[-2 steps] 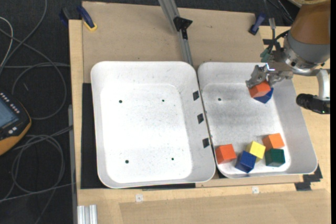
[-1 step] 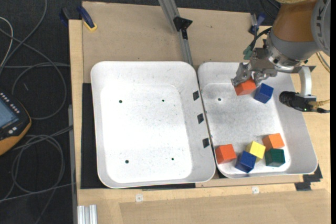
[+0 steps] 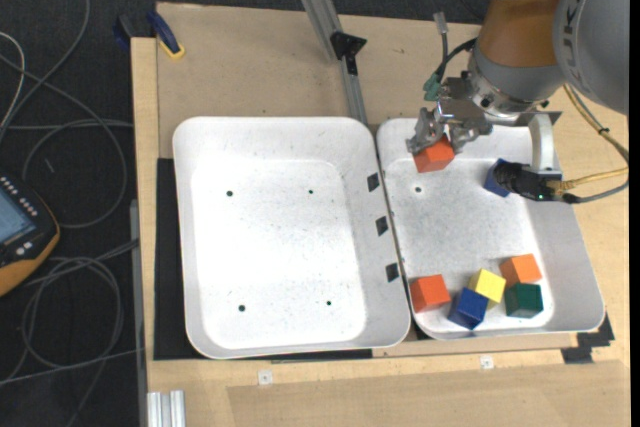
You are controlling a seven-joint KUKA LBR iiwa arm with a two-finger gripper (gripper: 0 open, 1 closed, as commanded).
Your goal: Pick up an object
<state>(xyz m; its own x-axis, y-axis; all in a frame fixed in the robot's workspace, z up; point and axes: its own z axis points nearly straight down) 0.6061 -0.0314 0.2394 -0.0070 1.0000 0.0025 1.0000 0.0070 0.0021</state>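
An orange-red cube (image 3: 433, 156) hangs between the fingers of my gripper (image 3: 436, 143), above the far left part of the right bin (image 3: 470, 205). The gripper is shut on the cube and lifted off the bin floor. Several more cubes lie along the near edge of that bin: an orange-red one (image 3: 431, 291), a blue one (image 3: 467, 308), a yellow one (image 3: 489, 285), an orange one (image 3: 521, 268) and a dark green one (image 3: 524, 300).
The left bin (image 3: 270, 235) lies beside the right one, joined by black clips (image 3: 381, 226). A metal pole (image 3: 318, 0) slants up from behind the bins. Cables and a handheld device (image 3: 22, 230) lie on the dark floor at left.
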